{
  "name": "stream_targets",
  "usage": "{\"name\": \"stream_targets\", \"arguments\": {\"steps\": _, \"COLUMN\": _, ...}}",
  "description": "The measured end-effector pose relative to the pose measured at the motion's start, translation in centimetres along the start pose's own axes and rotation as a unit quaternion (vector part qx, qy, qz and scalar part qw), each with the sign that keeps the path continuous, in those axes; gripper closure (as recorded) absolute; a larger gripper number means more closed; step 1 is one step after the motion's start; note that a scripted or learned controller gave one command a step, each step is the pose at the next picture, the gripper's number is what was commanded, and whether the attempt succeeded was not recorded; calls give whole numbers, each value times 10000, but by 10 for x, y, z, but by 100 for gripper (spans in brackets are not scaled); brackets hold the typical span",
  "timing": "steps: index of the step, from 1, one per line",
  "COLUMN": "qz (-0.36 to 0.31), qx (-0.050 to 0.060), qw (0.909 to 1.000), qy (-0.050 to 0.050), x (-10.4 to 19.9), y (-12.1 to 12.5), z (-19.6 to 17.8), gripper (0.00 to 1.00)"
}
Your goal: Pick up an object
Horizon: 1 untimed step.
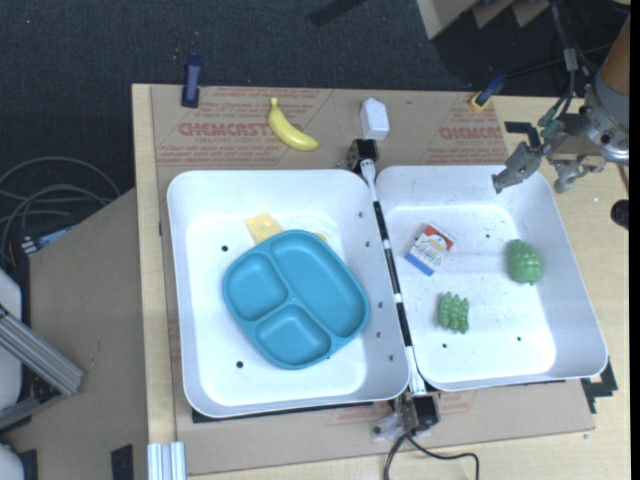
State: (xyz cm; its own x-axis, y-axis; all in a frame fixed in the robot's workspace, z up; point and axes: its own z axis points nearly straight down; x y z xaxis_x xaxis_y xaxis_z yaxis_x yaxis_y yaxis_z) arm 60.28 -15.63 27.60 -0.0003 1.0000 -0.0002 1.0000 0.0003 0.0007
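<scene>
The right bin (560, 353) holds three things: a small white, orange and blue box (430, 248), a round green object (523, 262) and a bumpy green object (453, 311). My gripper (538, 173) hangs over the bin's far right corner, above and behind the round green object. It is open, with one finger (510, 173) over the bin's back wall, and nothing sits between the fingers.
The left bin (190, 268) holds a blue divided plate (293, 296) lying partly over a flat yellow piece (263, 228). Behind the bins, on the bench, lie a banana (291, 128), a small white object (374, 118) and a blue clip (191, 80).
</scene>
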Motion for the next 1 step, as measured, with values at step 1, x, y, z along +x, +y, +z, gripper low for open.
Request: {"name": "stream_targets", "arguments": {"steps": 1, "qz": 0, "qx": 27, "qw": 10000, "qy": 9, "x": 42, "y": -54, "z": 124, "gripper": 0}}
